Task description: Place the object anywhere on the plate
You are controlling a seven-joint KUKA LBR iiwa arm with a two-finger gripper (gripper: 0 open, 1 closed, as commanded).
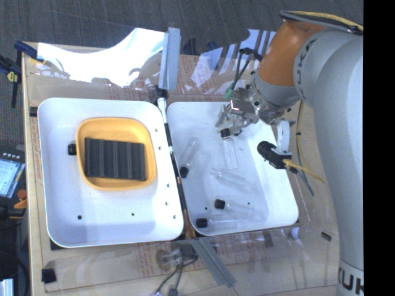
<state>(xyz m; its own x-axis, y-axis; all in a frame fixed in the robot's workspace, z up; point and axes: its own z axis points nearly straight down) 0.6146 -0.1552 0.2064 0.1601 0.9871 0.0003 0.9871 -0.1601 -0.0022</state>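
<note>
Plate (116, 130): we see it bare, at nine o'clock.
Hand (226, 130): grip unreadable, over right bin (281, 196).
Progress: we judge nothing placed yet.

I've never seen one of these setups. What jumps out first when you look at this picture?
The big grey arm with its orange band fills the right side, its gripper hanging over the right bin, among clear plastic tubes. In the left bin sits a yellow plate bearing a dark ridged block.
</note>
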